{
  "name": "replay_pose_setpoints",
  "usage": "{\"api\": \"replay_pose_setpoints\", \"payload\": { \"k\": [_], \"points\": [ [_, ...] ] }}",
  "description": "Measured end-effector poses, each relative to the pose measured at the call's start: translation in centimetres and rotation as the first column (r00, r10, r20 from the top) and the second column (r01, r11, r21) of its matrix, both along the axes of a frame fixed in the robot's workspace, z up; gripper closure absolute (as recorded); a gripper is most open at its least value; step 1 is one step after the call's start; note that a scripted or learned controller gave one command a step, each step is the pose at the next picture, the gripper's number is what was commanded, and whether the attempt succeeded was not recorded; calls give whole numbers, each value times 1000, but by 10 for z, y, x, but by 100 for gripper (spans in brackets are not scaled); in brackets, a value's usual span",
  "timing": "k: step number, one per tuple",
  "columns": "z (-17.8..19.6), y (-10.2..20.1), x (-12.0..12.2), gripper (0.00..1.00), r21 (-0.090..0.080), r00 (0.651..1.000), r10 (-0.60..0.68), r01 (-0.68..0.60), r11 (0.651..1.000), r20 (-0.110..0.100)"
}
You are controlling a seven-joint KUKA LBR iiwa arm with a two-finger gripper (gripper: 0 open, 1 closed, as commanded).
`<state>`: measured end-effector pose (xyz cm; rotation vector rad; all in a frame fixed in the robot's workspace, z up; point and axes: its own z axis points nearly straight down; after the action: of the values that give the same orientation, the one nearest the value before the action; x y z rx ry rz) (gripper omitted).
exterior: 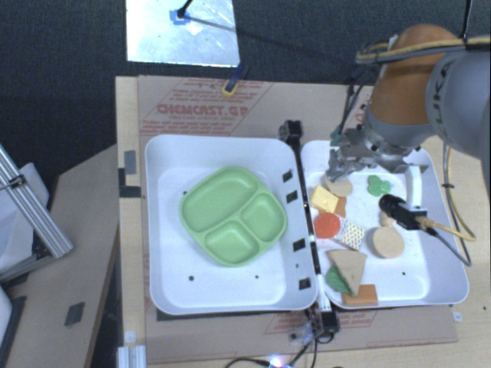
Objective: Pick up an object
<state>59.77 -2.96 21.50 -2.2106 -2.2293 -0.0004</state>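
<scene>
Objects fill the right bin (441, 282). Nearest lie an orange block (361, 295), a green piece (337, 280) and a tan wedge (349, 265); further back sit a round tan disc (387, 242), a red disc (327, 225) and a yellow block (324, 199). The left bin (169, 282) holds a green divided plate (232, 215). The gripper (341, 167) hangs over a tan piece (337, 187) at the far end; its finger state cannot be judged. With pieces crowded, the descent may nudge neighbours or close on an edge and slip.
</scene>
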Motion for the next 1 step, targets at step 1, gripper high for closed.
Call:
{"api": "replay_pose_setpoints", "payload": {
  "k": [1],
  "points": [
    [7,45,-32,100,-1,1000,-2,2,1000,0]
  ]
}}
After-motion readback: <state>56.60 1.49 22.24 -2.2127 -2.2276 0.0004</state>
